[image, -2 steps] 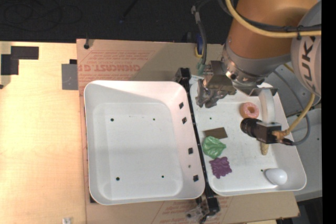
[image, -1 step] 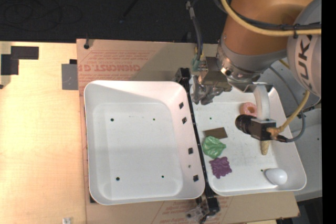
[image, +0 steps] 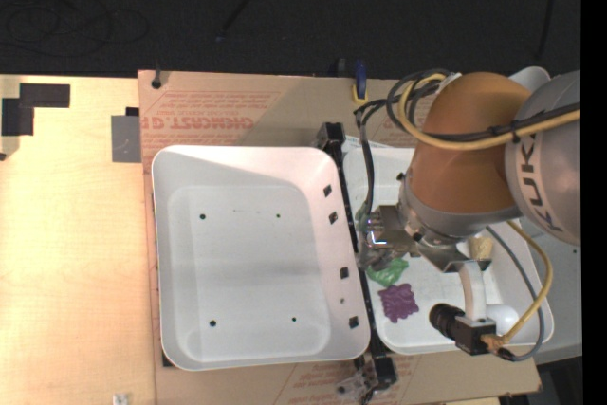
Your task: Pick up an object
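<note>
From above, my table [image: 66, 232] shows pale wood at the left, a cardboard sheet [image: 218, 114] under two white bins, and a dark floor with cables beyond. The left bin [image: 180, 175] sits beside the right bin [image: 356, 166], where a green object [image: 389, 273] and a purple object [image: 399, 301] lie near its inner wall. My arm [image: 465, 156] reaches in from the right, bent low over that bin, my claw [image: 377, 235] just above the green object; I cannot tell how far open it is.
</note>
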Robot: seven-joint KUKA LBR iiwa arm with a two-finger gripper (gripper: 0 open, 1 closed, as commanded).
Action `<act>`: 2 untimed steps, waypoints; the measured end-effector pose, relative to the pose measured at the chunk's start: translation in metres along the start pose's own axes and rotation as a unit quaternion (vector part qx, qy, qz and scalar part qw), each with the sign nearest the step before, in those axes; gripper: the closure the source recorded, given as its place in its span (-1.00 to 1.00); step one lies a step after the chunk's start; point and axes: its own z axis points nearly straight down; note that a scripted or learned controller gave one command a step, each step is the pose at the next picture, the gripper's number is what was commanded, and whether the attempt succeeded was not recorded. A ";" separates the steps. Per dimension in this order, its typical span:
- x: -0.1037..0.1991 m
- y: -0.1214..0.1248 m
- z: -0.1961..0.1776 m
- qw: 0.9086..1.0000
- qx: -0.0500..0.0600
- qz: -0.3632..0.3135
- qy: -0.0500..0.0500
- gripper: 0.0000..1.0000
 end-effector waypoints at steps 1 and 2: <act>0.028 0.017 -0.051 1.000 -0.010 -0.004 0.001 1.00; 0.033 0.009 -0.107 1.000 -0.011 -0.003 0.002 1.00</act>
